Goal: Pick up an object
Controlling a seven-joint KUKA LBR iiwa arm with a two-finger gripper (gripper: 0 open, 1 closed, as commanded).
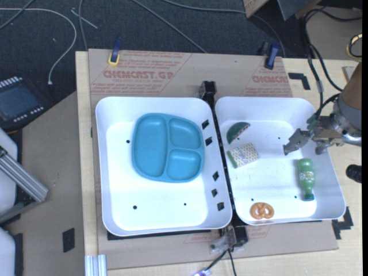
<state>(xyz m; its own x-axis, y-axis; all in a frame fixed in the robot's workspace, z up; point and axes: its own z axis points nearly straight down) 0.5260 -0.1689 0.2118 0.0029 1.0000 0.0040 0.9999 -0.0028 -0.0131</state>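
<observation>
In the right bin lie a green bottle, a brown pretzel, a dark green wedge and a small speckled block. My gripper hangs over the bin's right side, just above the bottle's cap end. Its fingers are spread open and nothing sits between them. The bottle lies below it, toward the near right corner.
The left bin holds a blue divided plate. A black divider with clips runs between the two bins. Cables cross the dark floor behind the bench. The arm's body enters from the right edge.
</observation>
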